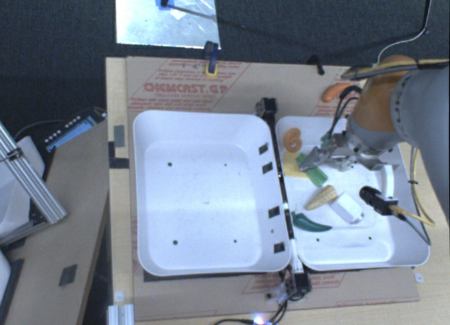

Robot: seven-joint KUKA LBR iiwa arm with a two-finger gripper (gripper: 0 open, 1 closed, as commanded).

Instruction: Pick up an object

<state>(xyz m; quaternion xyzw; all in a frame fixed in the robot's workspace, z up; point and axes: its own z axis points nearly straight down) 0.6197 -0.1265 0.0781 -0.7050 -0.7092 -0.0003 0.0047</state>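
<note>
My gripper (314, 160) is low in the right bin (394, 246), near its upper left part, with the grey arm reaching in from the right. A light green piece (314, 174) lies directly under and against the gripper's tip, partly hidden by it. A yellow piece (292, 168) lies just to its left. An orange ring-shaped item (292, 139) sits above that, by the bin's left wall. Below the gripper lie a tan cone (322, 197), a white block (346, 209) and a dark green pepper-like item (310, 223).
The left bin (204, 246) stands beside the right one, with a black-clipped divider (278, 176) where they meet. An orange item (332, 93) lies outside the bins on the cardboard at the back right. A blue and yellow clamp (211, 58) holds the board's far edge.
</note>
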